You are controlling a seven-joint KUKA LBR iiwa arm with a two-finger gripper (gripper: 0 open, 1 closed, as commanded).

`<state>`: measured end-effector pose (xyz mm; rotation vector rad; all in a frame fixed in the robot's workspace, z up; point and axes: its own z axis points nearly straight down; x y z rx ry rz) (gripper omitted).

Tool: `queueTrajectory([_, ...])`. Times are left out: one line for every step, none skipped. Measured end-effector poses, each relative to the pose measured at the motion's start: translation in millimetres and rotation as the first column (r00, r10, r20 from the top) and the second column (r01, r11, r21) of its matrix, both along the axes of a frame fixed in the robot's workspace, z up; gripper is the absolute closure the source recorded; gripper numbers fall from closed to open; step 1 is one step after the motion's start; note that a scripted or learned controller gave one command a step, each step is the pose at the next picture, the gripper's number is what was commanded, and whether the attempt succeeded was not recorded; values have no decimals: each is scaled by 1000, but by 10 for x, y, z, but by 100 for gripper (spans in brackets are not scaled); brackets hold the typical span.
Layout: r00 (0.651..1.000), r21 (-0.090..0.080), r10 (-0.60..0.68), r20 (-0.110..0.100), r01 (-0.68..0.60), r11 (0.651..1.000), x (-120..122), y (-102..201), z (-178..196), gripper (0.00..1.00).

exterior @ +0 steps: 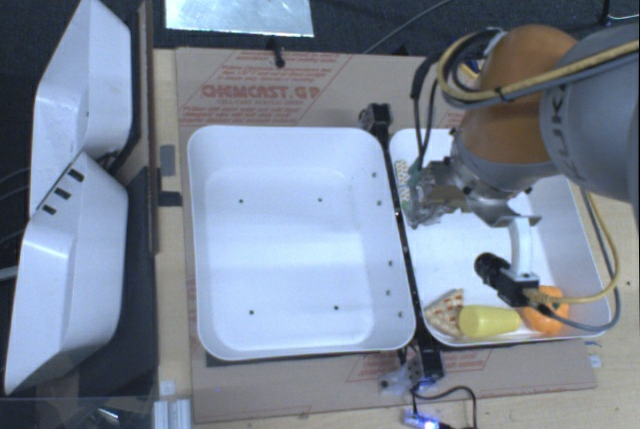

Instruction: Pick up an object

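Grey arm (590,107) over rt bin (570,217), gripper (425,197) low

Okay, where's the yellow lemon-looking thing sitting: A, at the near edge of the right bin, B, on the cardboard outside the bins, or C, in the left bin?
A: the yellow thing lies along the right bin's near edge, beside an orange piece.

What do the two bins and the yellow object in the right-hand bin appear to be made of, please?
Both bins, the left bin and the right bin, look like smooth, moulded white plastic: rounded corners, raised rims and a soft sheen. The yellow object seems to be smooth plastic or rubber, with even colour and a faint gloss, though it is too small to be sure.
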<state>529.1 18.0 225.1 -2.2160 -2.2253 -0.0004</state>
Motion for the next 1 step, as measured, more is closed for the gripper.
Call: queueTrajectory([1000, 0, 2, 1, -2, 1000, -117, 594, 54, 100])
